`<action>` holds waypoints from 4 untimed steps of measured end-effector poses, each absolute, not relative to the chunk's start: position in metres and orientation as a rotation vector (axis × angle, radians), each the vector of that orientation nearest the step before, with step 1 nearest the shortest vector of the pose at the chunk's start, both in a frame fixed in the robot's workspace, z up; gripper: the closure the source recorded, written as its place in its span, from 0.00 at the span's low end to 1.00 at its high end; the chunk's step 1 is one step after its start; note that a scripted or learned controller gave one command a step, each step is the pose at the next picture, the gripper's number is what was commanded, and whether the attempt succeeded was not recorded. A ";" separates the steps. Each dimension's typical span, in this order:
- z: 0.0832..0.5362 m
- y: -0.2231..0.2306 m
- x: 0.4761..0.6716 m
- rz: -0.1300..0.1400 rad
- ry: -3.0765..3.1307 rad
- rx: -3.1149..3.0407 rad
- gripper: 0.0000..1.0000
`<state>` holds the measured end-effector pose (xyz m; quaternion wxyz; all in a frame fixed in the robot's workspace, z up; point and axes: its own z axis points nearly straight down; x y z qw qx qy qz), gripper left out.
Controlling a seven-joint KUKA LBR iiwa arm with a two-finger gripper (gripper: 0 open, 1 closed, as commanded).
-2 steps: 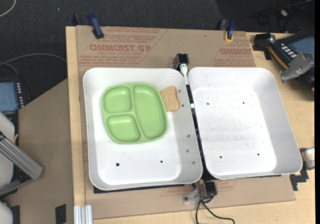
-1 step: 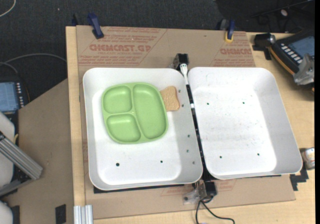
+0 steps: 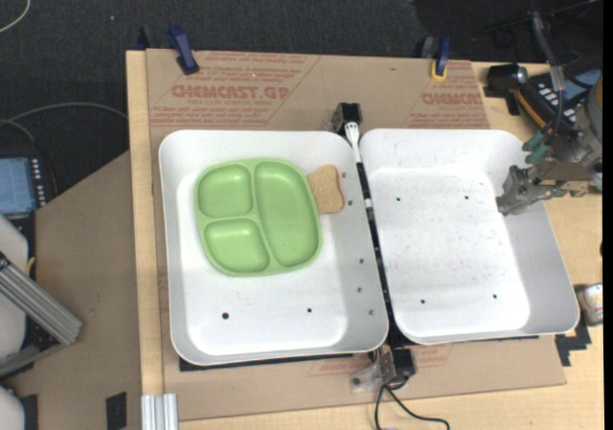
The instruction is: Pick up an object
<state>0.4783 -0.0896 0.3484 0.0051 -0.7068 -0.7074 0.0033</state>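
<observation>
A green divided plate (image 3: 257, 216) with three compartments lies in the left bin (image 3: 192, 313). A tan, bread-like slice (image 3: 327, 189) rests against the plate's right rim, near the bin's right wall. My gripper (image 3: 518, 194) hangs at the right edge of the right bin (image 3: 460, 294), over its upper right wall, far from both objects. Nothing is seen between its fingers.
The two bins sit on a cardboard sheet (image 3: 239, 83) held by blue clamps (image 3: 182, 47) at the back. A black connector (image 3: 347, 118) sits between the bins at the top. Cables and metal framing lie off the bench to the left.
</observation>
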 end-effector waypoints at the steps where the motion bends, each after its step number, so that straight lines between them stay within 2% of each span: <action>1: 0.440 -0.111 0.501 -0.010 -2.230 -2.230 1.00; 2: 0.342 -0.078 0.478 0.009 -2.217 -2.212 1.00; 3: 0.402 -0.135 0.511 -0.005 -2.223 -2.234 1.00; 4: 0.321 -0.120 0.478 0.007 -2.214 -2.217 1.00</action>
